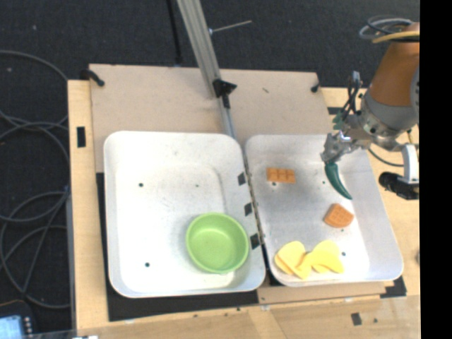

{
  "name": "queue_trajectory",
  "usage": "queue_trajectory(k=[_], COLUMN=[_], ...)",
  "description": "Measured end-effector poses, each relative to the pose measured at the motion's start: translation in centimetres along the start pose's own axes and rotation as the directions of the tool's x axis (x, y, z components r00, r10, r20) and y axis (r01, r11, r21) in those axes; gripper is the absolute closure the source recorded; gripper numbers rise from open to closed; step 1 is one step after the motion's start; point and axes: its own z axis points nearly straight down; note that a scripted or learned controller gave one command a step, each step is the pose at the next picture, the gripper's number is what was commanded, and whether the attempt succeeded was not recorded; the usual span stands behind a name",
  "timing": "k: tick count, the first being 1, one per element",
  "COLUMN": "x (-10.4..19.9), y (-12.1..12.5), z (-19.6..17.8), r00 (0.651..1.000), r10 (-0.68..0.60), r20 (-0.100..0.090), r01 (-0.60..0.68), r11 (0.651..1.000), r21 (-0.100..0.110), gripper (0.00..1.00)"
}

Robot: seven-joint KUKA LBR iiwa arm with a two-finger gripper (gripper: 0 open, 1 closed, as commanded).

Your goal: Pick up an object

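Arm in from the right, orange band above the wrist. Gripper [337, 154] sits over the far right part of the right bin [374, 260]. A thin, curved teal thing [340, 179] hangs from or lies just under it; I cannot tell whether it is held, nor whether the jaws are apart or together.

Judged step: approach or a grasp try, nothing clearly lifted yet. Candidates all in the right bin: small orange waffle-like block [281, 176] near the middle, well apart from the gripper; rounded orange piece [339, 216], ridged top, near the teal thing; flat yellow lobed pieces [308, 258] at the near edge. Left bin [134, 161] holds a smooth green plastic bowl [217, 241].

Next move, as I read it: confirm a hold on the teal thing, then raise straight. Bins are shallow, white, scuffed, on a tan table [162, 97].
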Motion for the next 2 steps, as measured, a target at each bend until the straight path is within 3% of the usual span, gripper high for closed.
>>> queue_trajectory(k=[2], x=[10.1], y=[0.5], z=[-0.9], r00=[1.000], r10=[-0.004], r20=[-0.004], r01=[0.004], r11=[1.000], r21=[0.004], gripper=[1.00])
